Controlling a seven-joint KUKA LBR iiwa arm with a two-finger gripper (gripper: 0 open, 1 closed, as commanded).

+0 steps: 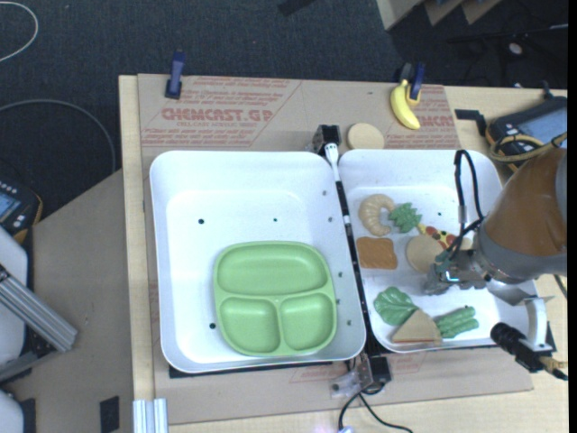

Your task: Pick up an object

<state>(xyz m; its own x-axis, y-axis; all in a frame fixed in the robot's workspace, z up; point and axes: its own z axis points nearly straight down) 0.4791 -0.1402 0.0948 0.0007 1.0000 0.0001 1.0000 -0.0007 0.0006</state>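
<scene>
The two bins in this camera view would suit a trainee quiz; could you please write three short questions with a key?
1. True or false: the green divided plate lies in the left bin.
2. Which lies outside both bins? A) banana B) brown square C) green plate
3. Fill in: the gripper hangs over the ___ bin.

Key: 1 true; 2 A; 3 right.
</scene>
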